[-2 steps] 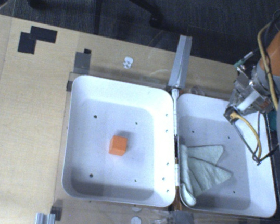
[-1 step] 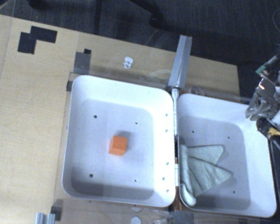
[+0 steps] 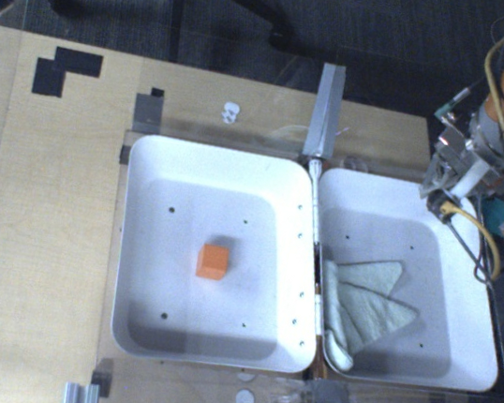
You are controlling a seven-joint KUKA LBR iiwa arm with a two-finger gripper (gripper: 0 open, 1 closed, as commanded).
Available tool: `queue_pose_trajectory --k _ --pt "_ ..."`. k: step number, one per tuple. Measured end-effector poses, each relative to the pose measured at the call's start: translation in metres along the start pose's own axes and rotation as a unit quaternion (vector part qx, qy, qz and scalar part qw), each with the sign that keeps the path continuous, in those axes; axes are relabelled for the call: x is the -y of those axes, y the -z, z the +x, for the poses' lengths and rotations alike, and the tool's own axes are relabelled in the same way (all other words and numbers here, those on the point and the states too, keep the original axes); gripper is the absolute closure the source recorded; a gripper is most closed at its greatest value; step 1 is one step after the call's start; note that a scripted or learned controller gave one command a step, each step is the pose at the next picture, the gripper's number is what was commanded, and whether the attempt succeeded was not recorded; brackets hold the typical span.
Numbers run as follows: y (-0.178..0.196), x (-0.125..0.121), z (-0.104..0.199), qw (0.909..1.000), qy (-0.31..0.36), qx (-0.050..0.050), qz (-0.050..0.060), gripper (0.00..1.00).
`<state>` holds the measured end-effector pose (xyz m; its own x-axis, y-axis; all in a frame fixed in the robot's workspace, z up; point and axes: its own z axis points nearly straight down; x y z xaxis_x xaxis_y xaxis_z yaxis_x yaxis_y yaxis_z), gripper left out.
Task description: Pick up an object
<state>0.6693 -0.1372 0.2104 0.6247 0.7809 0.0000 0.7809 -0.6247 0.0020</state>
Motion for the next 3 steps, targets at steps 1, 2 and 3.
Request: queue_pose_trajectory --k 1,2,3 --pt "0.004 0.011 -0.004 0.9921 -0.126 0.0 0.001 1.0" --pt "-0.096 0.013 -0.003 0.9627 -0.271 0.0 0.001 1.0" --pt "0.002 0.032 0.007 0.9795 -0.201 -0.001 0.0 1.0"
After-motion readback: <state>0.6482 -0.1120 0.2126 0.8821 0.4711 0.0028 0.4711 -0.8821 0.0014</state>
